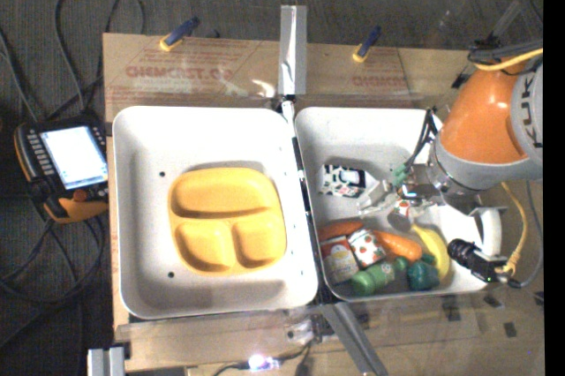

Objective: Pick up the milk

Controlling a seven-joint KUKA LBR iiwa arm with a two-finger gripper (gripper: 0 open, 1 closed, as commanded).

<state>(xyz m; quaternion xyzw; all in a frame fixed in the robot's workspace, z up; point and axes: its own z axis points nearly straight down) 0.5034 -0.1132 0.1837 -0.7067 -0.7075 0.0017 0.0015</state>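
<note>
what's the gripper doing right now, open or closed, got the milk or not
gripper: cannot be told; it sits low in the right bin, just right of the milk.

tray [229,217] in left bin [132,189], milk [342,179] in right bin [353,131], claw [388,193] beside milk

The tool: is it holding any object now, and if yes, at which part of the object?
It cannot be told. The tool hangs low in the right bin, beside the milk; nothing shows between its tips.
</note>
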